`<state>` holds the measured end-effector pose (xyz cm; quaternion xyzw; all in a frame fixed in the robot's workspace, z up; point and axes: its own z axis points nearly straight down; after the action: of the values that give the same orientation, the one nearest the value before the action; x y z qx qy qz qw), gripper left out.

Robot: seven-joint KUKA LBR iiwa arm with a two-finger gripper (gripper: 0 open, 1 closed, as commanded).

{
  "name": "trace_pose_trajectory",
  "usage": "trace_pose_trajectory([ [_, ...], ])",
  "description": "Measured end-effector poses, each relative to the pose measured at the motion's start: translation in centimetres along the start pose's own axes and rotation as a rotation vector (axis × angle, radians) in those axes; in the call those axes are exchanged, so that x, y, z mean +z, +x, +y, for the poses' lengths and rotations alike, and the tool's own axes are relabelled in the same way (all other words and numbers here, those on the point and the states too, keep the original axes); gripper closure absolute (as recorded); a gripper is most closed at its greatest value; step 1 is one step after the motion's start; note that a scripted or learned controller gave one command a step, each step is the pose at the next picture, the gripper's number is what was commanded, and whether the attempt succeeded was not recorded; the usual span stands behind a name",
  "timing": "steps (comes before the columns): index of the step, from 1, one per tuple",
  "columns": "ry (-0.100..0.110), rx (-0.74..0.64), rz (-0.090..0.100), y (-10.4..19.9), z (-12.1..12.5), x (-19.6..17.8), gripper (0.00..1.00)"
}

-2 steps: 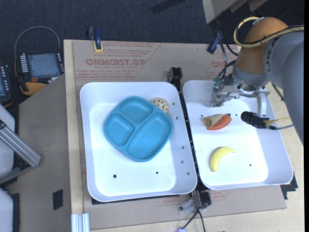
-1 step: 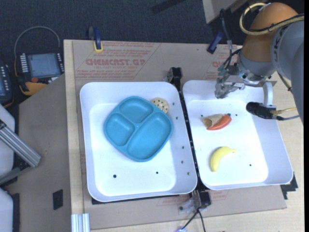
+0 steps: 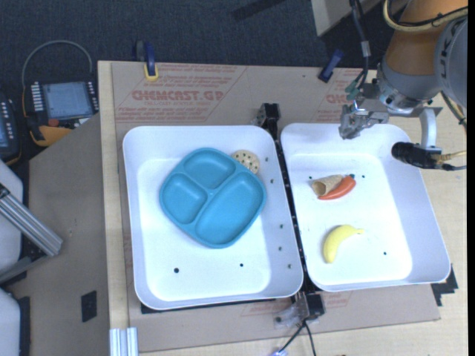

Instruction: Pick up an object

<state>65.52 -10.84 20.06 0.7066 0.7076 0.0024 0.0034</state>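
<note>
Gripper (image 3: pixel 356 122): hanging over the far rim of the right bin (image 3: pixel 415 221), nothing seen between its tips; open or closed cannot be told at this size.
Arm: grey wrist with orange band (image 3: pixel 424 28) reaching in from the right, above and behind the gripper.
Nearest candidate: orange carrot-like piece (image 3: pixel 341 190) touching a tan cone-like piece (image 3: pixel 326 184), lying a little nearer the camera than the gripper and slightly toward the left bin.
Next candidate: banana (image 3: pixel 338 242), further out from the gripper along the same line, well apart from the orange piece, lying flat on the bin floor.
Far from the gripper: blue divided plate (image 3: pixel 213 196) in the left bin (image 3: pixel 148 258), with a round cookie (image 3: pixel 245 159) touching its far edge.
Handling, banana: probably a light toy, smooth and curved, likely to slip or roll; best pinched across the thick middle, jaws square to its length.
Handling, orange piece: small, light, tapered; hold at the thicker end, away from the cone, to avoid dragging both.
Progress: nothing lifted yet; descent not begun.
</note>
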Motion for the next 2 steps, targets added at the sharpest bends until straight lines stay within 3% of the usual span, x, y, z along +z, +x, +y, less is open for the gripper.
trace_pose_trajectory([
  [1,-0.001,0.002,-0.001,-1.0,0.0,-5.6,1.00],
  [2,0.006,-0.005,0.003,4.7,0.1,-6.1,1.00],
])
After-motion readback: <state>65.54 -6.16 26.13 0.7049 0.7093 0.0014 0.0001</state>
